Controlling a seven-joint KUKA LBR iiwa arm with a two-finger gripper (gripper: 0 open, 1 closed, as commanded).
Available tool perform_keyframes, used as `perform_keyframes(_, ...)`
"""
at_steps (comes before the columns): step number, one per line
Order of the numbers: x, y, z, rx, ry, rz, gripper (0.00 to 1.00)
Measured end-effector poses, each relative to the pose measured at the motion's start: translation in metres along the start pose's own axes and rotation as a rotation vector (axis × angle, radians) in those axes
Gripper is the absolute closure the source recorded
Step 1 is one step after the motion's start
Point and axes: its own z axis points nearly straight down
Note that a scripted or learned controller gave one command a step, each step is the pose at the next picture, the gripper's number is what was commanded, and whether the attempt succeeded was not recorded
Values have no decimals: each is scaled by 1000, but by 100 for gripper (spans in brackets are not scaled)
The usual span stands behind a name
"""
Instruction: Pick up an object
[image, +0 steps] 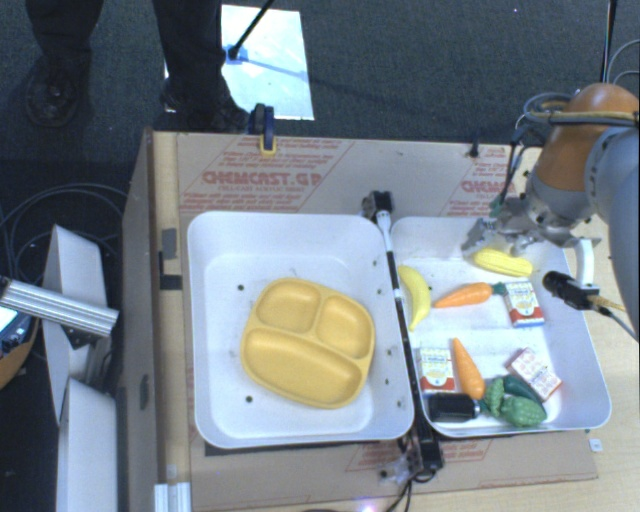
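Gripper (497, 232), opening indeterminate, sits above smooth yellow banana-shaped toy (503, 263); cardboard (300, 165) beneath reads "CHEMCAST GP".

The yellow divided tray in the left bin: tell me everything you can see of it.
The yellow divided tray looks like matte plastic, rounded in outline, with three compartments: two smaller ones on the far side, one long one nearer the camera. It lies flat, open side up, slightly turned, on the floor of the left bin, near its middle.

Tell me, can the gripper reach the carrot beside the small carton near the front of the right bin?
Probably yes. The carrot lies uncovered on top, and the gripper hovers at the far end of that bin, above a yellow piece.
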Motion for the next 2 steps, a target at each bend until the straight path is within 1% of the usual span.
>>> perform_keyframes(1, 0, 1, -12, -4, -2, -2, 100)
perform_keyframes(2, 0, 1, -12, -4, -3, -3, 0)
